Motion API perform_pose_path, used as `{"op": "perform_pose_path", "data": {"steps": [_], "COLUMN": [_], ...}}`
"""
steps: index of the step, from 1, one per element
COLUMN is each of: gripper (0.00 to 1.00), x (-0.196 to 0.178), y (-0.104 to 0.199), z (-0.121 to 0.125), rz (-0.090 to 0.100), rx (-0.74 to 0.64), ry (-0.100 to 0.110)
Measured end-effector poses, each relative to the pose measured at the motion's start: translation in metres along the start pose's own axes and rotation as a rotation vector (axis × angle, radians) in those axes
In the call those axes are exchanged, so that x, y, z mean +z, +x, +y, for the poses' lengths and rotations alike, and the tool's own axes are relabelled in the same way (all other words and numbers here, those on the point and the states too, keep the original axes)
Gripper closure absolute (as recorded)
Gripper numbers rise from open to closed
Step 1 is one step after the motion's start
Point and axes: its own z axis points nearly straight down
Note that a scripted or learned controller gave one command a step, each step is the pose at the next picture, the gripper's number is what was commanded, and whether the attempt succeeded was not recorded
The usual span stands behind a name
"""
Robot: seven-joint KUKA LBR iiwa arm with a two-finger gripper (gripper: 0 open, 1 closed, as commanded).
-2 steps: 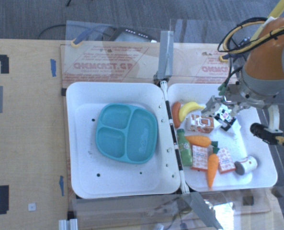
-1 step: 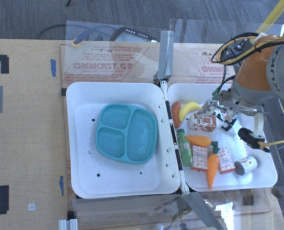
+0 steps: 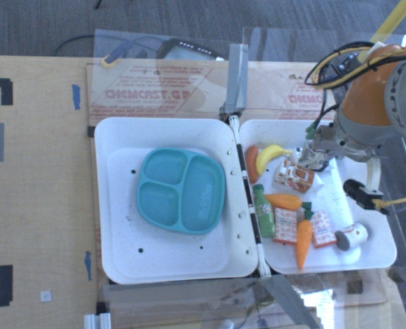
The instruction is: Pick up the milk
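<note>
A pale wooden bench [image 3: 38,184] fills most of the view, with grey carpeted floor [image 3: 52,12] behind it and a clear sheet with red lettering [image 3: 155,91] lying at the back edge. Two shallow white bins sit side by side on the bench. The left bin [image 3: 113,149] holds a teal divided plate [image 3: 182,190] lying flat near its middle. The right bin [image 3: 377,252] holds a scatter of toy food. The grey arm [image 3: 374,98] with its orange band reaches in from the right over the far part of that bin. Its gripper [image 3: 313,157] hangs low just above and to the right of the milk carton [image 3: 293,177]; from this angle I cannot tell whether it is open or closed, or whether it touches the carton. The milk carton, white with orange-brown print, lies in the upper middle of the right bin, just beside a yellow banana [image 3: 268,156]. A green bottle [image 3: 263,214] lies along the bin's left wall. Near it are an orange carrot [image 3: 285,201] lying crosswise, a second carrot [image 3: 303,242] pointing toward the near wall, and two red-and-white packets [image 3: 285,226] [image 3: 321,230] on either side of that second carrot. A small white cylinder [image 3: 353,236] lies toward the near right corner.
</note>
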Motion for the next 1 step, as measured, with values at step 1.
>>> {"op": "perform_pose_path", "data": {"steps": [1], "gripper": [1.0], "x": [-0.0591], "y": [0.028], "z": [-0.0259], "rz": [0.007], "rx": [-0.223], "ry": [0.039]}}
